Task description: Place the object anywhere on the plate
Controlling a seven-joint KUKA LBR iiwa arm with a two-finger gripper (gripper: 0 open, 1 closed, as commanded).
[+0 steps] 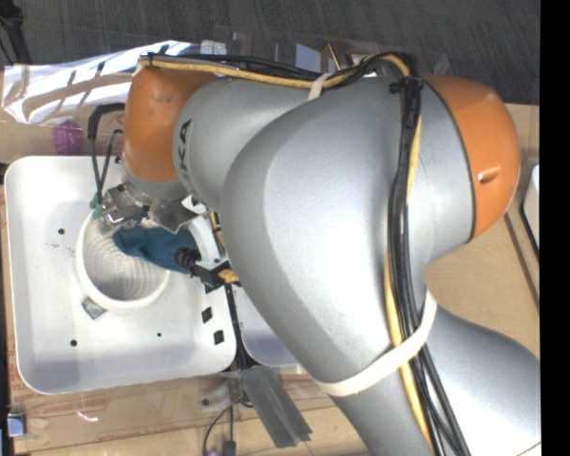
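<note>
Dark grey carpet is showing behind a tan wooden bench (499, 255), and that bench is carrying two shallow white bins side by side. Looking down from the fixed camera, the left white bin (38, 255) is lying mostly exposed, while the right white bin (266, 345) is showing as a strip of its rim under the large grey arm (342, 236), which is reaching in from the right with orange bands at its joints.

Hanging low over the left bin, the end effector (123, 209) is sitting under the orange wrist; whether its fingers are spread or closed cannot be told. Just beside it on the right and slightly below, a crumpled dark teal cloth-like object (157, 247) is lying with its left part over the rim of a round white plate (114, 274); whether the end effector is gripping it cannot be told. That plate is sitting directly beneath the end effector on the floor of the left bin.

Above and to the left of the end effector, outside the bin, a small purple object (68, 139) is resting on the bench beside a sheet of crinkled clear plastic (66, 84).
</note>
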